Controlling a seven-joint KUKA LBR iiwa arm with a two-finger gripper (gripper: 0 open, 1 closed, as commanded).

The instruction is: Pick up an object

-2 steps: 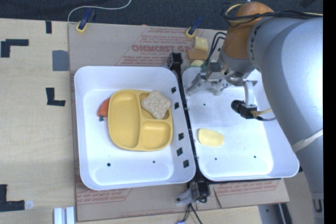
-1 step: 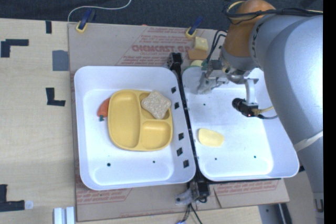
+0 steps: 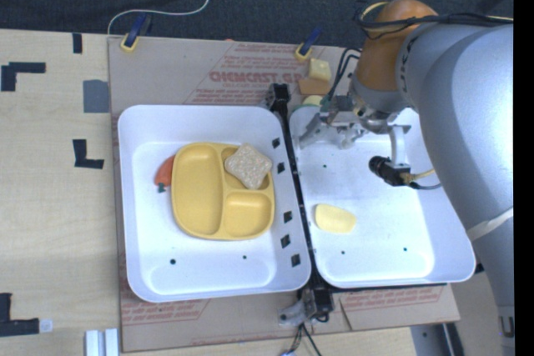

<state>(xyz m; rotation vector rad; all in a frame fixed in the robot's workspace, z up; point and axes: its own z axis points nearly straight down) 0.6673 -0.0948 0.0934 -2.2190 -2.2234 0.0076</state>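
Closest of all is the big grey arm (image 3: 467, 104), reaching in over the right bin (image 3: 457, 267). Its gripper (image 3: 334, 127) hangs at the back left corner of that bin, close to the wall in the middle where the two bins meet. I cannot tell if the gripper is open or closed, because its tip is a blur of grey metal against the white. I can see nothing held in it.

I think the thing it should grab is the pale yellow lump (image 3: 335, 218). It lies flat on the floor of the right bin, near the front left, close to the middle wall. The gripper is well apart from it, toward the back edge, so the lump sits in front of the gripper and not under it.

What could go wrong? If the gripper comes down where it is now, I think it will close on nothing. It is also very near the middle wall, so it could bump the wall and push the bin. The lump looks low and smooth, so I think it might slip away when squeezed.

Over in the left bin (image 3: 133, 204) there is a yellow divided plate (image 3: 200, 196). A tan sponge piece (image 3: 248, 166) rests on its back right part, and something orange-red (image 3: 164, 171) peeks out at its left edge.
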